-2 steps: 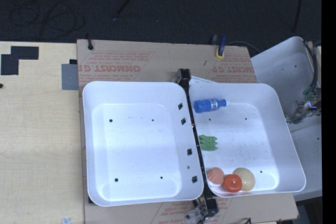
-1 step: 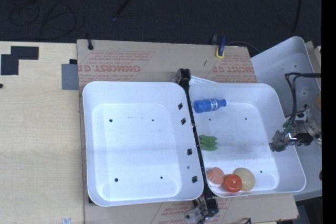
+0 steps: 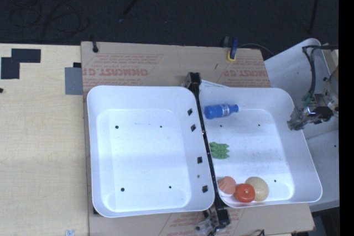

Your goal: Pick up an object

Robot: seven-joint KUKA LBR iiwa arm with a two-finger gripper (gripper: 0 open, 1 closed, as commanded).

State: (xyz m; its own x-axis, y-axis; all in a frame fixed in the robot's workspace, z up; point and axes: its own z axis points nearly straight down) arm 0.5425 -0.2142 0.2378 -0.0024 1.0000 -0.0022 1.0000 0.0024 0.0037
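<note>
Four candidates in the right bin (image 3: 298, 174), all to be placed relative to the blue bottle (image 3: 220, 111) lying on its side near the far wall: green piece (image 3: 219, 150) just nearer the camera than the bottle, by the divider; further toward the near wall, clustered in a corner, a pink round thing (image 3: 225, 184), a red cap (image 3: 245, 193) and a tan ball (image 3: 258, 187) (touching or nearly so). Bottle lying apart, so likely easiest to grasp. Tool (image 3: 310, 114) right of the bottle, over the bin's rim, touching nothing visible; spread of fingers impossible to tell.
</note>
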